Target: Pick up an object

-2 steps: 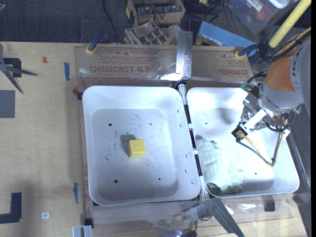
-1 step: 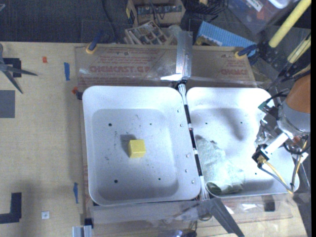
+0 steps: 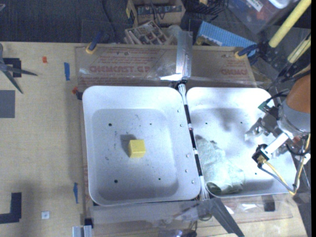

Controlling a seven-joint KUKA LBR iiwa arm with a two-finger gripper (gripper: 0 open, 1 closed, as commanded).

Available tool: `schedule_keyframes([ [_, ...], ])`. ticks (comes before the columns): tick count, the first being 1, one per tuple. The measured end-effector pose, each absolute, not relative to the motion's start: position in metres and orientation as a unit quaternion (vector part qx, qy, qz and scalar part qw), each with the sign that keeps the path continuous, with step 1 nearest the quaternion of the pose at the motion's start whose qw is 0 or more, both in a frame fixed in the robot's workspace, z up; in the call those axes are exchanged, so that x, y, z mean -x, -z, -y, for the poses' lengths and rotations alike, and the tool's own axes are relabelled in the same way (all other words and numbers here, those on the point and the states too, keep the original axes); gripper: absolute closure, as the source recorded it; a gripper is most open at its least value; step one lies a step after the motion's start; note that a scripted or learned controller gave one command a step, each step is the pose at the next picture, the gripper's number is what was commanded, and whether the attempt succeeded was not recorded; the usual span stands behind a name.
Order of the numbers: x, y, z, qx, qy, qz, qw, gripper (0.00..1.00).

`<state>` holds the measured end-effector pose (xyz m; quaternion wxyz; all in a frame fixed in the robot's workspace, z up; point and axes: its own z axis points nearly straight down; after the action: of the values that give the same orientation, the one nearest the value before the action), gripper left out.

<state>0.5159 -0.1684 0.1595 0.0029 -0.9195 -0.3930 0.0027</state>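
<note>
While the grey two-finger gripper (image 3: 264, 127) hangs over the right shallow white bin's (image 3: 232, 100) outer side, I cannot tell whether it is spread or closed. A crumpled pale cloth (image 3: 217, 167) lies against that bin's inner wall, and a small yellow cube (image 3: 137, 148) sits mid left white bin (image 3: 98, 102). I'd descend squarely onto the cloth's bunched ridge, clear of the wall.

2 white bins (image 3: 98, 100) touching on bench (image 3: 39, 147); blue box (image 3: 219, 33), wooden crate (image 3: 148, 33) behind.
</note>
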Motion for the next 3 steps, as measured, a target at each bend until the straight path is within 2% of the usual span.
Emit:
schedule_keyframes([
  [1,-0.516,-0.167,0.170,0.920,-0.0043,0.392,0.004,1.00],
  [2,-0.512,-0.209,0.156,0.992,-0.0028,0.123,0.001,1.00],
  [3,-0.513,-0.217,0.155,0.992,-0.0055,0.126,0.002,1.00],
])
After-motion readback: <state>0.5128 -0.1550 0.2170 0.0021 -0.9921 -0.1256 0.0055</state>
